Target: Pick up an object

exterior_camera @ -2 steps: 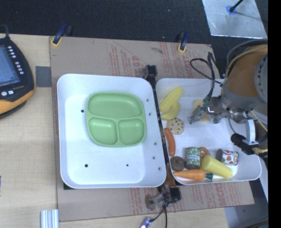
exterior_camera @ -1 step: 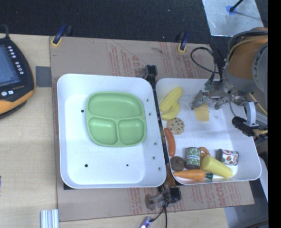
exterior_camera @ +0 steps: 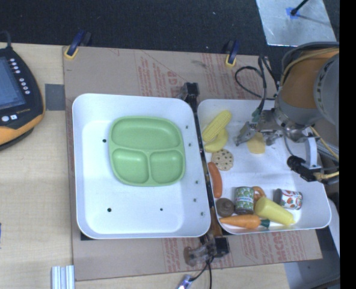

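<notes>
Green and three-celled, a divided plate (exterior_camera: pixel 147 150) lies alone in the left bin (exterior_camera: pixel 85 161); the right bin (exterior_camera: pixel 268 164) holds the clutter: a corn cob (exterior_camera: pixel 217 126), a cookie (exterior_camera: pixel 222 159), a carrot (exterior_camera: pixel 241 223), a small mug (exterior_camera: pixel 245 200). Farther right the jaws (exterior_camera: pixel 254 132) hang low over a small yellow piece (exterior_camera: pixel 257 145) near the bin's back; whether they are apart or together I cannot tell. This looks like the approach step; next comes a straight descent and a firm close on that piece.

Grey arm (exterior_camera: pixel 325 92), orange band, black cables
</notes>
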